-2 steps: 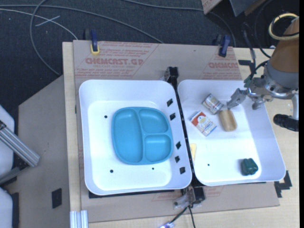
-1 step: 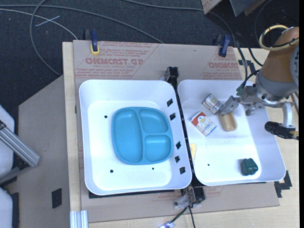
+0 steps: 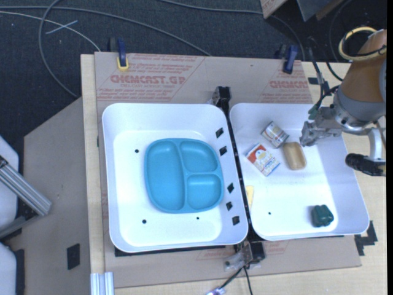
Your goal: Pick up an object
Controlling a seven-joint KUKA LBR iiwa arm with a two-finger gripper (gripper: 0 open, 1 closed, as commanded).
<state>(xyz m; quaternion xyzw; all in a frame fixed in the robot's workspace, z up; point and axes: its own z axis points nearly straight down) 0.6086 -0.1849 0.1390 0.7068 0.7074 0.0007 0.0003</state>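
Pick not yet done: nothing seen lifted. End effector [image 3: 309, 132] low in right bin [image 3: 344, 226] near its far edge, just beside tan oval object [image 3: 295, 156]; open or closed: cannot tell. Same bin: small can [image 3: 274, 134], red-white carton [image 3: 263, 159], green object [image 3: 321, 215] at near right corner. Left bin [image 3: 116, 165]: blue divided tray [image 3: 183, 174].

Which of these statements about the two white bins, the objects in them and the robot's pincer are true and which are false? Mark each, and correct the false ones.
1. The blue divided tray lies in the left bin. True.
2. The green object sits inside the tray. False: it lies in the right bin, near its front corner.
3. The pincer hovers over the right bin. True.
4. The tan object is in the left bin. False: right bin.
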